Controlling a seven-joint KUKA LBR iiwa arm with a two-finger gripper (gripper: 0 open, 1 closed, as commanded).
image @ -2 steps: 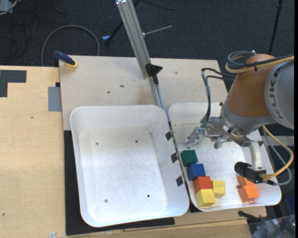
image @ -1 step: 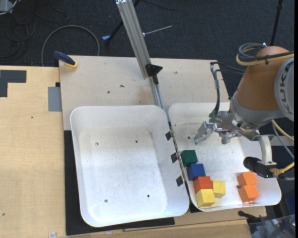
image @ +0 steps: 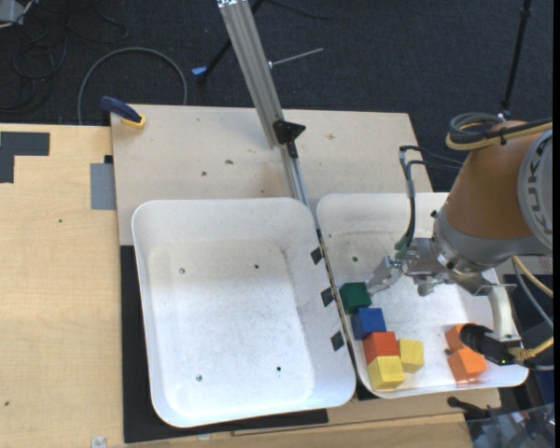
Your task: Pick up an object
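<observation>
In the right bin [image: 355, 215], nearest the front rim: two yellow blocks [image: 386, 371] with a red block [image: 382, 343] touching behind; an orange object [image: 466, 362] lies right of them. Farther back sit the blue block [image: 371, 320] and the green block [image: 355, 296]. My claw [image: 389, 271] hangs just right of the green block, gripping nothing; open or closed, I cannot tell.

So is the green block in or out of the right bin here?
In. The green block lies on the floor of the right bin, by its left wall, at the top of a row with the blue block and red block.
</observation>
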